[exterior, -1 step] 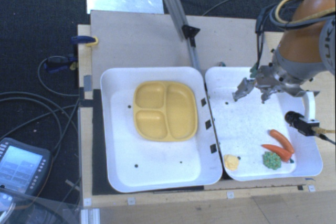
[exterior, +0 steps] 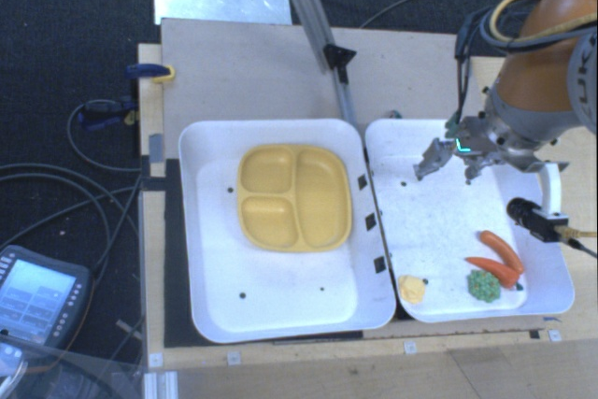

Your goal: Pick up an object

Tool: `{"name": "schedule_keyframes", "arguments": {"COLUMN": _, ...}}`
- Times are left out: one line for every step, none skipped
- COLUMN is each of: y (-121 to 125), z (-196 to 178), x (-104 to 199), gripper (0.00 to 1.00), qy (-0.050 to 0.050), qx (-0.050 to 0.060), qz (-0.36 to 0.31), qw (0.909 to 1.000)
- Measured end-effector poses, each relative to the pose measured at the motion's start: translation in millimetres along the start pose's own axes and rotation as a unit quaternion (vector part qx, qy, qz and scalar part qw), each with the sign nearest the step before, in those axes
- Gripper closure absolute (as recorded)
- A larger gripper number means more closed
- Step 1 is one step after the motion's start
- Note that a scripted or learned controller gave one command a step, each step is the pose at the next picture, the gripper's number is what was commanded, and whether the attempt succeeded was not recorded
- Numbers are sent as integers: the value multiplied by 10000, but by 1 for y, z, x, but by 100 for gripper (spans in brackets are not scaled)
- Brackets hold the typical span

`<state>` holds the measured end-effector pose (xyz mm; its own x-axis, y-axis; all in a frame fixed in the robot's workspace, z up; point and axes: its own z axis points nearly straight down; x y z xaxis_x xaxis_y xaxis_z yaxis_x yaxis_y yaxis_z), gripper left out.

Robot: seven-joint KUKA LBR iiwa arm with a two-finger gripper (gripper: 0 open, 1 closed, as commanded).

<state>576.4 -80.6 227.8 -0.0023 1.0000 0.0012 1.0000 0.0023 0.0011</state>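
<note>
The small foods, a yellow piece (exterior: 411, 289), broccoli (exterior: 483, 286) and carrots (exterior: 498, 259), wait in the right bin (exterior: 402, 140) while the gripper (exterior: 452, 165) hangs above, open and empty.

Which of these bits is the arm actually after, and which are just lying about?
For the job:
gripper
orange carrots
green broccoli
small yellow piece
right bin

Just lying about:
yellow divided plate
left bin
handheld control pad
blue clamp

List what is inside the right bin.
In the right bin, near its front edge: two carrots, a green broccoli piece and a pale yellow piece. The gripper hangs over the back part, hiding a patch of floor beneath it.
</note>
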Motion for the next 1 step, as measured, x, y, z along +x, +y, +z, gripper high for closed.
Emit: {"name": "schedule_keyframes", "arguments": {"y": -8, "z": 53, "x": -8, "gripper": 0, "qy": -3, "qx": 27, "qz": 13, "qw": 10000}}
